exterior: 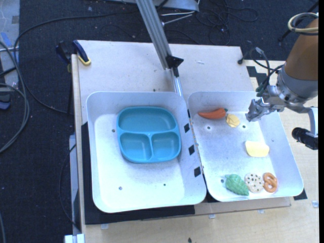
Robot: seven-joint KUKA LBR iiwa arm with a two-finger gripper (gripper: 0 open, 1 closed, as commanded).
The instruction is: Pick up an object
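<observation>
- The grey two-finger gripper [252,112] hovers over the right white bin [288,156], near the small yellow lump [233,120].
- Whether its fingers are apart: cannot tell.
- Nothing lifted; grasping remains.

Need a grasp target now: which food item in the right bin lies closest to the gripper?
The small yellow piece, just right of the orange carrot, lies closest to the gripper. The other items lie farther toward the bin's front.
</observation>
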